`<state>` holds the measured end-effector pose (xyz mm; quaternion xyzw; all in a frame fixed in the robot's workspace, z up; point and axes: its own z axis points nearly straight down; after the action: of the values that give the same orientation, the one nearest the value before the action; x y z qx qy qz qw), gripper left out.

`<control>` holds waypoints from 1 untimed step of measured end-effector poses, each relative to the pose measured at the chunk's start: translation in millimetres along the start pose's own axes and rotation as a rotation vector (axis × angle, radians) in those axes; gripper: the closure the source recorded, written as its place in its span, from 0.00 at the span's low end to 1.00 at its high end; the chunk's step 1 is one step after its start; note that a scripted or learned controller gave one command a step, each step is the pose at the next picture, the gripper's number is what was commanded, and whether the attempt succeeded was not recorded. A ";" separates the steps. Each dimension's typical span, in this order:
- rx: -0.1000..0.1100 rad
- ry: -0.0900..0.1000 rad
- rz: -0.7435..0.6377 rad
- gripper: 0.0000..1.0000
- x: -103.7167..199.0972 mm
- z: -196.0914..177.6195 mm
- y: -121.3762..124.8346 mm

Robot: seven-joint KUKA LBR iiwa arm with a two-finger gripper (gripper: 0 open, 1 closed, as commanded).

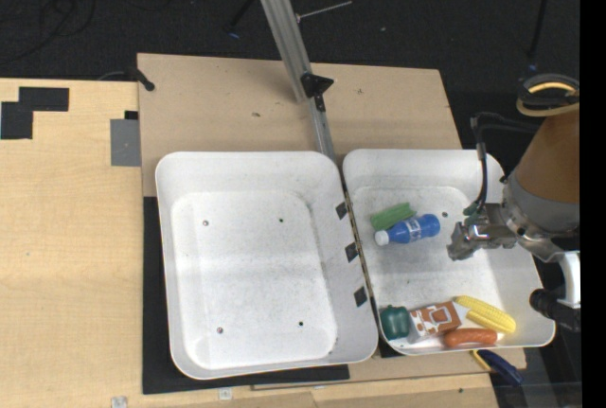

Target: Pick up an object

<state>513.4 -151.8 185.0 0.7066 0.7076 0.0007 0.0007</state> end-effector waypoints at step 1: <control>0.002 0.000 0.001 1.00 -0.6 -24.3 0.5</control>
<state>513.9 -152.5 209.3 0.7069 0.7073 0.0002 0.0001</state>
